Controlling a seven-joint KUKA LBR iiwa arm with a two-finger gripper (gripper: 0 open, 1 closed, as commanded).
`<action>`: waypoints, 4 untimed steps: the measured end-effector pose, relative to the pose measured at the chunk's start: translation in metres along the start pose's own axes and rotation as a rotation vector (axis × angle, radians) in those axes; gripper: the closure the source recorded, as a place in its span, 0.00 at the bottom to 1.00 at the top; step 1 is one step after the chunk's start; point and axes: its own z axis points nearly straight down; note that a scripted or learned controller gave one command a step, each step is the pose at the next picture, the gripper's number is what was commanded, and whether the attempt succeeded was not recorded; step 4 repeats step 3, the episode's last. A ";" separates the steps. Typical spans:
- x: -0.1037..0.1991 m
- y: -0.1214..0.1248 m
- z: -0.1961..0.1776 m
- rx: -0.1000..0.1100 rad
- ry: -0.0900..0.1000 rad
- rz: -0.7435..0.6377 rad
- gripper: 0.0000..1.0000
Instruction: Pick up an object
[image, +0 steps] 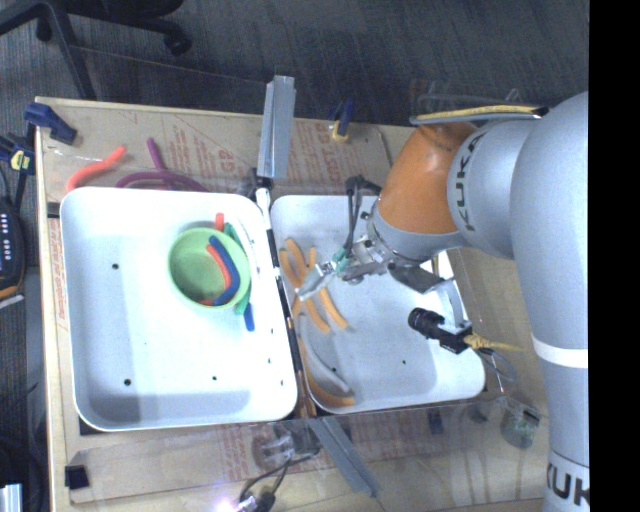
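Reaching in from the right, the arm has its claw (335, 270) low over the right bin (400, 385), near that bin's left wall. Whether the claw is wide, narrow or closed on anything cannot be told: its tip is small, partly masked by its own greenish fittings, and merges with the items beneath it.

Candidate objects: a cluster of orange sticks (322, 300) (carrot-like, thin and elongated) lies in the left part of the right bin. The cluster sits directly at and just below the claw tip, spreading toward the bin's near-left corner. Most sticks run with their long axes roughly from the far side to the near side of the bin, slightly fanned; one appears to angle across toward the claw. A further curved orange piece (328, 388) lies by the bin's near wall, well apart from the claw.

Governing relation, as a judgement: the nearest stick is under or touching the claw tip, so the coming move calls for little sideways travel; what matters is that the closing direction crosses a stick's long axis rather than running along it.

Other contents: the left bin (120, 380) holds a green bowl (195, 265) with red and blue curved pieces inside, well apart from the claw. Hoses lie on the bench (180, 135) beyond it.

Risk: sticks lie close together, so two may be caught or nudged.
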 end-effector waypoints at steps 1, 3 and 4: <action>-0.002 -0.012 0.052 -0.009 -0.008 0.047 0.00; 0.019 0.065 -0.065 -0.004 -0.001 0.226 1.00; 0.019 0.065 -0.065 -0.004 -0.001 0.226 1.00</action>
